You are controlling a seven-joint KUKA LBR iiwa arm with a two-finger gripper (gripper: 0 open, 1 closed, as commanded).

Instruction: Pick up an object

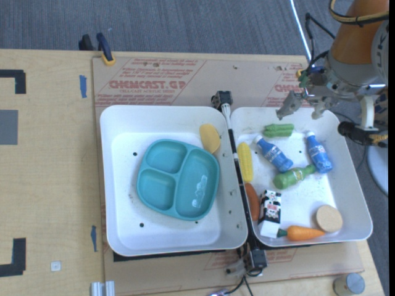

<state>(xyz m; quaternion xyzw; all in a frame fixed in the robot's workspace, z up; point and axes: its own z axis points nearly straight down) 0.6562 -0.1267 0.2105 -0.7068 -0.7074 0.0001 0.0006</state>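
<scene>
Brown board (154, 79) printed "CHEMCAST GP"; pincer (303, 106) spread apart above right bin (355, 184)

Arm (361, 36): rounded orange band at top, glossy, over a grey metallic wrist section. Black cables loop around the orange part and run down along the wrist; a thin white line runs off toward the top edge. Below the wrist, a cluttered mounting block, grey and black, with a small blue spot on its left side. Gripper (304, 106): two grey fingers (287, 107), slim, angular, dull metal. Black fitting beside the wrist.
</scene>
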